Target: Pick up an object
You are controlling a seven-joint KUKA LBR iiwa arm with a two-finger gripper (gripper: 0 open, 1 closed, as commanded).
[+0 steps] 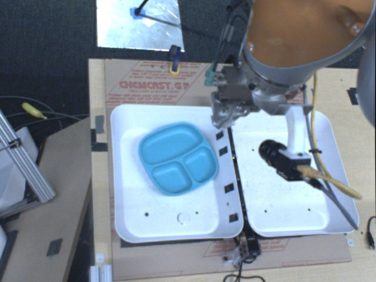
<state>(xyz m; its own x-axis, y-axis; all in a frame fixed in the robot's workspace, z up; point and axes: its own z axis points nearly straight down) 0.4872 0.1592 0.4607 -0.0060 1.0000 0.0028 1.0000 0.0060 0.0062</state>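
Blue plastic plate (178,165), three compartments, flat in left bin (126,213), slightly up and left of bin centre, turned at a slant. Untouched, apart from gripper.

Left bin: white, shallow; small clear disc (184,218) on floor near front wall, below plate.

Right bin (294,219): white, shallow, touching left bin along centre seam. Black cylindrical part (276,155) over its upper middle, joined to white bracket (296,135) and yellow cable (329,181) running toward lower right.

Gripper (220,120): grey metal, over seam at bins' rear edge, just beside plate's upper right corner. Jaw state: cannot tell, tips blurred and hidden against housing. Nothing visible between them.

Arm (305,25): grey with orange band, entering from upper right.

Cardboard sheet (150,84) with red lettering under both bins. Shiny foil square (138,16) beyond it on dark floor.
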